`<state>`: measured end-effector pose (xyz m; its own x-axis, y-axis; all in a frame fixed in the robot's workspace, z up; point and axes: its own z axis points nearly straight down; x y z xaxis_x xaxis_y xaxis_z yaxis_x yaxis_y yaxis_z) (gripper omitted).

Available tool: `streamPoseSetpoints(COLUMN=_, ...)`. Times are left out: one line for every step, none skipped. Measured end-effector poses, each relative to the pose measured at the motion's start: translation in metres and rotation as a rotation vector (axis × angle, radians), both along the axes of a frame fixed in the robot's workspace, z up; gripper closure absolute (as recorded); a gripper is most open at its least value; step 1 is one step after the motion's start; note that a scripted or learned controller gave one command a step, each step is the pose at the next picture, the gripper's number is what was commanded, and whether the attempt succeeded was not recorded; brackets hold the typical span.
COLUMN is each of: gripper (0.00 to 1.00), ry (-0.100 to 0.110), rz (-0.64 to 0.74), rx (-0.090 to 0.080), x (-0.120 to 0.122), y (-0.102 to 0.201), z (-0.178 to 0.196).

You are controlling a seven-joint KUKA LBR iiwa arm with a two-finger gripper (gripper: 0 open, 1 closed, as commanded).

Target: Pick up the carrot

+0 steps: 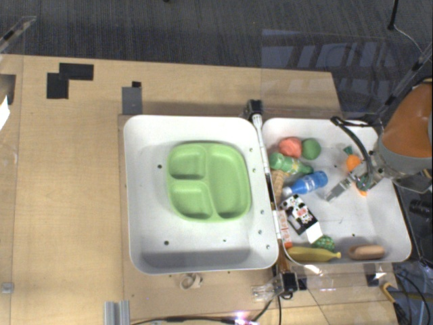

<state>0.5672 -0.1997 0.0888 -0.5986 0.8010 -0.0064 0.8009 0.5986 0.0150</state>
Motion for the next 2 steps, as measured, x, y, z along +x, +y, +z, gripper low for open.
streamPoseSetpoints(gripper=0.0, ry=0.007, rz=-0.193, rx=0.01, x=0.025, y=0.004, z=0.0)
streamPoseSetpoints(gripper=0.0, ry=0.003, rz=-0.64, rx=0.026, x=0.001, y=0.011, z=0.001)
